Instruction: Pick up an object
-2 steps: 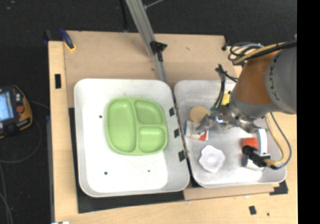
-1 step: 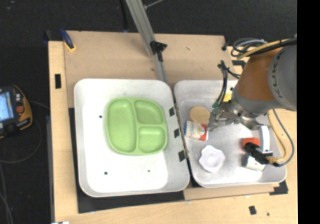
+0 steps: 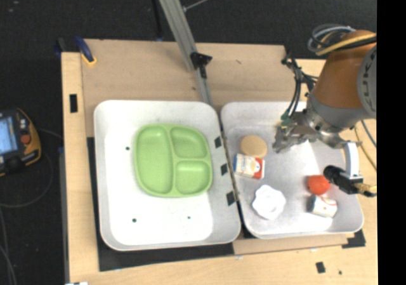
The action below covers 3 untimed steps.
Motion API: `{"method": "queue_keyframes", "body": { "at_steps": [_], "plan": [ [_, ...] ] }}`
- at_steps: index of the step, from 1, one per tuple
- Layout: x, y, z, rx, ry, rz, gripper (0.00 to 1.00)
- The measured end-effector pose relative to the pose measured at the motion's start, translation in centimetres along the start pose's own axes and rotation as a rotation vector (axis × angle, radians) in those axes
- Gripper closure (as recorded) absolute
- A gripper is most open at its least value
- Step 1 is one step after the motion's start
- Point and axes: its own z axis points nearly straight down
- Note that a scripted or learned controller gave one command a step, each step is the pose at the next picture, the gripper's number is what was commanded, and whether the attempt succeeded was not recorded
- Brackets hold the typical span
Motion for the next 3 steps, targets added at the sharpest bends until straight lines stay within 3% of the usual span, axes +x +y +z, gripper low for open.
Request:
{"method": "queue_keyframes", "body": {
  "at_steps": [1,3],
  "plan": [
    [-0.1,0.1,-0.5,0.006,0.002,0.000,1.00],
    [9.7,2.5,-3.5,0.006,0.003,-0.004,1.00]
  ]
}}
